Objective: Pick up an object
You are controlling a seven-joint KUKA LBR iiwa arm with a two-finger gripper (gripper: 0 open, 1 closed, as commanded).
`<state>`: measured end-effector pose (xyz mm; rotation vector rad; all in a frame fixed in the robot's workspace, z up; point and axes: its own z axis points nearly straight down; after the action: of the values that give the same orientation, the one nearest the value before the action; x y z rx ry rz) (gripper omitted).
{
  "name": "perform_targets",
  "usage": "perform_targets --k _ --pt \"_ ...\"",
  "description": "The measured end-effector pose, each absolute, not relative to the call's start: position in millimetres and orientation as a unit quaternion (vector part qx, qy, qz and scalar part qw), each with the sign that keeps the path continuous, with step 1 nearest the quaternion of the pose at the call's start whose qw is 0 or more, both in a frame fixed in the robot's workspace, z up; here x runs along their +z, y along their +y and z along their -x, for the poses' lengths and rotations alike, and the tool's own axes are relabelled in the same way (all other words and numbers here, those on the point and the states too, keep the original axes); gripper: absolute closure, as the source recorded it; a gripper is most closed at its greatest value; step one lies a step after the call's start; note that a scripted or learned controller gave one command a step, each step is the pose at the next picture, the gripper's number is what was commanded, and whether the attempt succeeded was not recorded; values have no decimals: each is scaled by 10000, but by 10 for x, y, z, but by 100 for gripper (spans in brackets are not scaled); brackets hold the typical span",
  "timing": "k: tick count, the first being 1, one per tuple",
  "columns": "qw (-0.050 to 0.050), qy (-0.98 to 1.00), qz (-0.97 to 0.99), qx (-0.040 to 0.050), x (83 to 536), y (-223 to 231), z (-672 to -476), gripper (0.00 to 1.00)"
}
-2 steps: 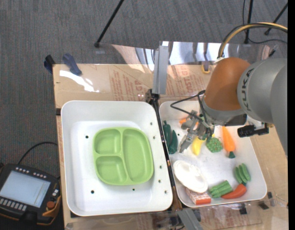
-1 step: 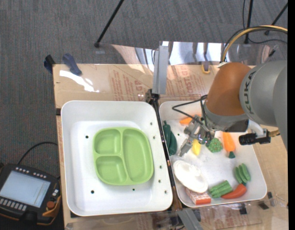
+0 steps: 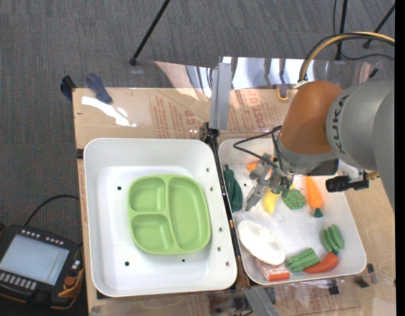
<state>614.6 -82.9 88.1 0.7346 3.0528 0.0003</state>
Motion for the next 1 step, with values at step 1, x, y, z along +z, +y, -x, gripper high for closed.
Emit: perform_targets --k 1 --pt "12 9757 -2193 -3 885 -1624 -6113 0"
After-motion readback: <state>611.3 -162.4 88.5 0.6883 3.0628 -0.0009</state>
